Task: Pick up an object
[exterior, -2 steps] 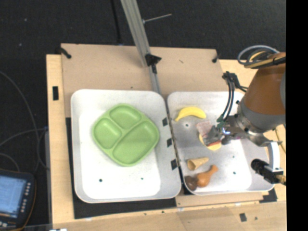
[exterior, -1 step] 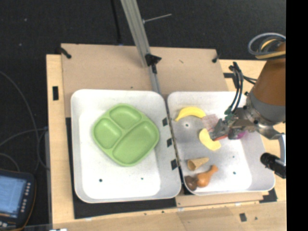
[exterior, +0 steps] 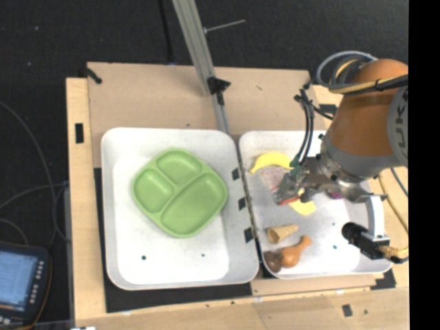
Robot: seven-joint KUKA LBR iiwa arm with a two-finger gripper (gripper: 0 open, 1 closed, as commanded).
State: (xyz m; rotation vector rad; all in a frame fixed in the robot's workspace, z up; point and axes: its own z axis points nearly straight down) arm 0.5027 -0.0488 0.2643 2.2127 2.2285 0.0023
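My gripper [exterior: 289,192] hangs low over the middle of the right bin [exterior: 323,263], reaching in from the right under the orange band of the arm. Just under and beside it lie a yellow banana-shaped piece [exterior: 270,161], a pale pinkish lump [exterior: 271,178] and a small yellow bit [exterior: 306,207]. Something red and dark sits right at the gripper tip; whether it is held is unclear. Nearer the bin's front lie a tan cone-shaped piece [exterior: 282,233] and an orange-brown pear-shaped toy [exterior: 289,253].
The left bin [exterior: 124,267] carries a green divided plate [exterior: 180,192]. A slanted metal pole [exterior: 196,40] rises behind the bins. A black fitting with cable [exterior: 364,241] sits at the right bin's front right. A screen device [exterior: 20,277] lies off the bench's left.
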